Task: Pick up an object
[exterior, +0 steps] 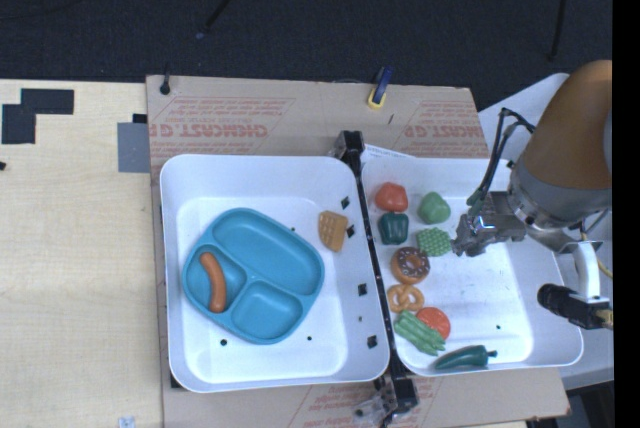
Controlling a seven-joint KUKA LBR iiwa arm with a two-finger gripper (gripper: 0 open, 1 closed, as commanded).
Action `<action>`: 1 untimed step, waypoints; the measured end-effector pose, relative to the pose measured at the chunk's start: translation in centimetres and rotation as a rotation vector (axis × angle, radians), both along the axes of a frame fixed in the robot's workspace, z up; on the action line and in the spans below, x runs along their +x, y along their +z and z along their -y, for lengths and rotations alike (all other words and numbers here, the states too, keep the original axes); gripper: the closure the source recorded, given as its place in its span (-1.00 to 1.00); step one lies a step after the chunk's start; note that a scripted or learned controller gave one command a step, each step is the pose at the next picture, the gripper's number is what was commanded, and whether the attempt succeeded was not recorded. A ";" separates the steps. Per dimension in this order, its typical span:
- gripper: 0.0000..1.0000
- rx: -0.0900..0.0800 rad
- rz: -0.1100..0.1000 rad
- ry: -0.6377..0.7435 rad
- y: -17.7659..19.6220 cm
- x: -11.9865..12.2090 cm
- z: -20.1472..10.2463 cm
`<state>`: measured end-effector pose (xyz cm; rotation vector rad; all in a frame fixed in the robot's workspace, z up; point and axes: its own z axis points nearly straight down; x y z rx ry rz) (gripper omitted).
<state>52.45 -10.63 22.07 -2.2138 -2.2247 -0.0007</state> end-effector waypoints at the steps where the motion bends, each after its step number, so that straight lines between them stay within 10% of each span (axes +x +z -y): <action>1: 1.00 -0.001 0.002 0.000 1.4 2.9 -4.1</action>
